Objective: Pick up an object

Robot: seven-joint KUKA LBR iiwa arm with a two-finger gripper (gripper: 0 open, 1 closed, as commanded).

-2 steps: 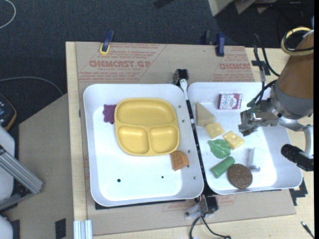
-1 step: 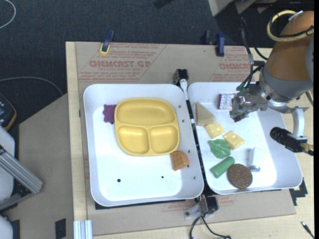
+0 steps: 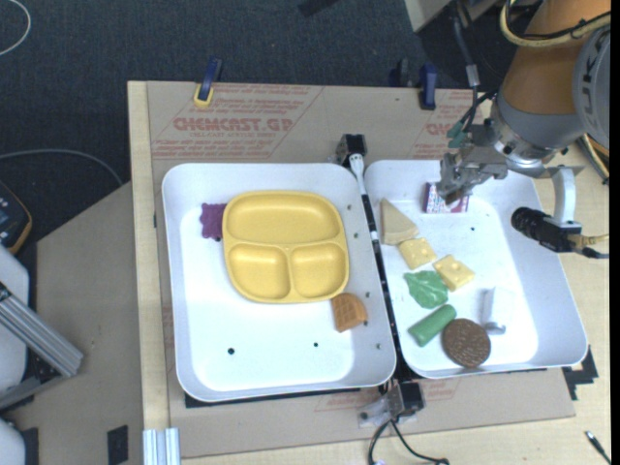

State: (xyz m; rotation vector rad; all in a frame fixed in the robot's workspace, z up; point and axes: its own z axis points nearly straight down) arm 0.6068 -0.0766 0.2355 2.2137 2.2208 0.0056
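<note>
Left bin (image 3: 194, 356): it carries a yellow divided plate (image 3: 286, 245) with a purple piece (image 3: 211, 220) tucked against its left rim and a small waffle-brown piece (image 3: 349, 311) just off its lower right corner. None of this is under me.
Right bin (image 3: 542, 298): this is where I work. From its near-left side across it lie a tan wedge (image 3: 395, 223), two yellow cheese-like blocks (image 3: 418, 252) (image 3: 453, 272), a green leafy piece (image 3: 424, 288), a green pod (image 3: 430, 325), a round brown cookie (image 3: 467, 343) and a small grey piece (image 3: 487, 310).
Task's thing: the one I judge I am after is the small pink and white packet (image 3: 448, 202) at the far side of the right bin, directly below my tip and partly covered by it.
Step in hand: I judge this to be the descent onto that packet, with no lift begun.
End effector (image 3: 457, 184): it sits low over the packet; whether I am open, closed or gripping I cannot tell from this angle.
Next move: I would need to be seated squarely around the packet, close firmly, then rise straight. It lies flat near the bin's far wall, so a thin, slipping catch seems the likely way to miss.
Arm pose: I reach in from the right, the orange band (image 3: 557, 51) high at the upper right, the wrist bent downward and leftward into the bin.
</note>
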